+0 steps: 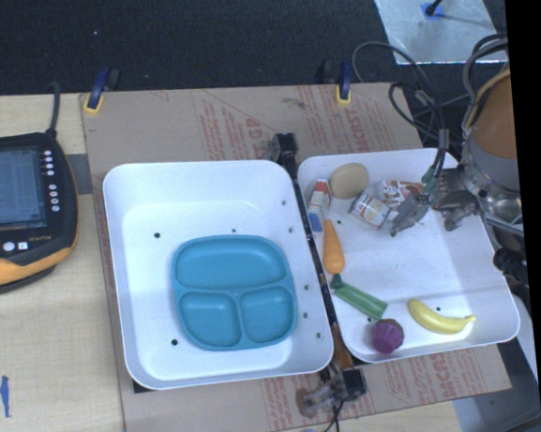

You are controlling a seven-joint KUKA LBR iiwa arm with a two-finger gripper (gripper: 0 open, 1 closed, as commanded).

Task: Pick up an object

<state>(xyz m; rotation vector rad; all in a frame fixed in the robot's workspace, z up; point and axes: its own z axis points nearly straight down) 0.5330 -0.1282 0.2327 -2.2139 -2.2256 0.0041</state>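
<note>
Gripper [419, 214] sits low over the upper right part of the right bin [463, 264], arm coming in from the right edge, orange band just visible above the wrist. Two dark fingers splay out toward the left and down, a gap showing between them, nothing seated in that gap, so it reads as open and holding nothing. Fingertips are just beside a small crumpled packet [375, 209], white with some print on it; can't tell if they touch. Left of the packet, near the bin's top edge, a round beige ball-like item [348, 179]. By the bin's left wall a small tube or bottle [318, 197] with a red end, and below it a carrot [332, 246] lying roughly upright along that wall. Further down, a green piece [360, 298] lies on a slant, then a purple round thing [386, 336] near the bottom rim, and a banana [439, 318] just right of it, curved, well apart from the gripper. Left bin [140, 231] holds a blue divided plate [233, 291], three compartments, lying flat mid-bin. Both bins rest on a brown board [196, 123] clipped to the bench. Off to the far left, a teach pendant [11, 209] with a lit screen lies on the bench.
</note>
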